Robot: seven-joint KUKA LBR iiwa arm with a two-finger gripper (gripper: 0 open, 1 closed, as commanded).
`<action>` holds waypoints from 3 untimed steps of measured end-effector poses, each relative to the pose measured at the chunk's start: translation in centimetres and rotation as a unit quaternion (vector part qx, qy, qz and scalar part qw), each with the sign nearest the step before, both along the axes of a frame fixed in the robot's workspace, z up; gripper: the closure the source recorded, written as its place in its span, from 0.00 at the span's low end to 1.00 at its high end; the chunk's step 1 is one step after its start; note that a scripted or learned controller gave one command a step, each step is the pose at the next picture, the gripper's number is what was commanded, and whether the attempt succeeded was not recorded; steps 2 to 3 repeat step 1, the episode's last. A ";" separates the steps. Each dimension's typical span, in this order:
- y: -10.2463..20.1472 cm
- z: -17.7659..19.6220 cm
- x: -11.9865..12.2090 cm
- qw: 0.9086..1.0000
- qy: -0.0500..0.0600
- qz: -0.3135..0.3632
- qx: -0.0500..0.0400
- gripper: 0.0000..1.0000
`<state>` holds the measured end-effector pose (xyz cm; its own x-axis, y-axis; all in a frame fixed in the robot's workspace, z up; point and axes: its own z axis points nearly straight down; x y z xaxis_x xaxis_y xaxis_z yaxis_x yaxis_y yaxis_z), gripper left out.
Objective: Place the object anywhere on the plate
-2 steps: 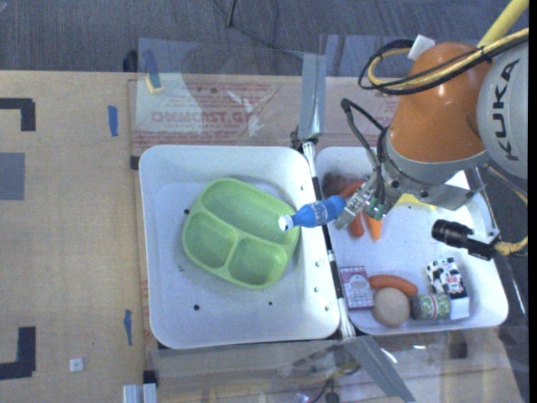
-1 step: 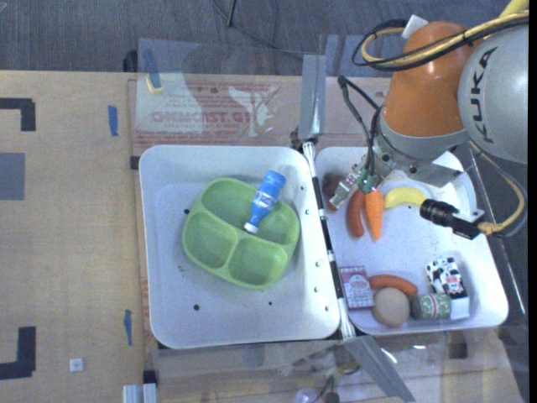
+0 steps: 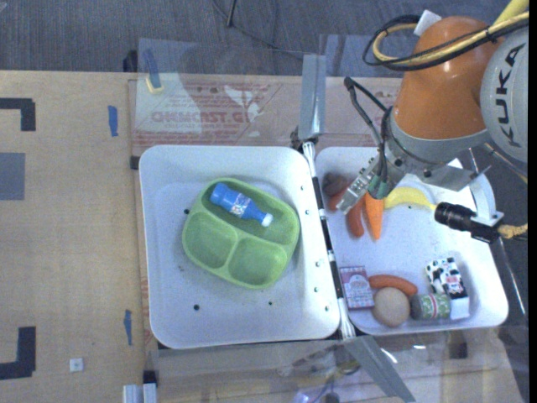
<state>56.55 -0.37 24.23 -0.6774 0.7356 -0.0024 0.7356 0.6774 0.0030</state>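
My jaws (image 3: pixel 362 185) hang over the upper left of the right bin (image 3: pixel 495 309), just beside a carrot (image 3: pixel 374 215); I cannot tell how far apart they stand. The blue bottle (image 3: pixel 239 205) lies in the upper compartment of the green plate (image 3: pixel 239 263), in the left bin (image 3: pixel 168 309).

Green three-compartment plastic plate (image 3: pixel 242 246), lying flat and slightly rotated near the middle of the left bin. Small blue plastic bottle (image 3: pixel 240 204) with a white cap and pale label, lying on its side in the plate's long upper compartment, cap pointing right and downward.
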 end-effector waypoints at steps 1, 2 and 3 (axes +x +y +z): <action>0.0 0.0 0.0 1.000 0.000 0.000 0.000 0.00; 0.0 0.0 0.0 1.000 0.000 0.000 0.000 0.00; 0.0 0.0 0.0 1.000 0.000 0.000 0.000 0.00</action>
